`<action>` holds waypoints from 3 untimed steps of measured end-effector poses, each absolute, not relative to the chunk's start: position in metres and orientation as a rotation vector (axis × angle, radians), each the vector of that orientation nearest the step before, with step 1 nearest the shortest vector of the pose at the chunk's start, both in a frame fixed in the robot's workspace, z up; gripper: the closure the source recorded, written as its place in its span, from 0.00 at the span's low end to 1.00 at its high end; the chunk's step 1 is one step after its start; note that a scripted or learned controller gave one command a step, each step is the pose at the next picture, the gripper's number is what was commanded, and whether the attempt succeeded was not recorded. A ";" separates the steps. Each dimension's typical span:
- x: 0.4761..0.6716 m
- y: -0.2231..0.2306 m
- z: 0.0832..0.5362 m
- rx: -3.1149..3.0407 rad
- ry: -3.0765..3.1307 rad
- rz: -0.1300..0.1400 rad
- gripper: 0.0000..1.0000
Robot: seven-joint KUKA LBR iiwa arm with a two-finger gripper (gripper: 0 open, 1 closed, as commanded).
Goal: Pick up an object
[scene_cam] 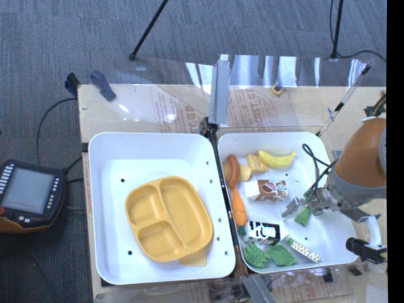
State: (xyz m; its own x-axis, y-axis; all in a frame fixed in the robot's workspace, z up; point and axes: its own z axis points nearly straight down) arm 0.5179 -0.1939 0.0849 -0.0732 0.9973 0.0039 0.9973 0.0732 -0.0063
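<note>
Two shallow white bins sit side by side on the bench, and the right bin serves as the landmark here. Inside it lie one yellow banana near its far wall, one reddish sausage and one orange carrot along its left wall, one pale potato-like piece just left of the banana, one small white carton near its middle, one black-and-white box toward its near left corner, two green leafy pieces at its near edge, and one silvery strip beside them. The gripper hangs low over the bin's right half, its fingers closed on a small green object. To the left of the right bin, the left bin holds one yellow divided plate. The bench top is pale wood; beyond it lies grey carpet, with one handheld control pad on the floor far to the left.
</note>
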 end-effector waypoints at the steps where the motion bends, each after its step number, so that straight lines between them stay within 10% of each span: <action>1: 0.516 -0.195 0.092 -2.136 -2.284 0.006 1.00; 2: 0.525 -0.112 0.198 -2.305 -2.132 -0.004 1.00; 3: 0.582 -0.116 0.190 -2.160 -2.273 0.008 1.00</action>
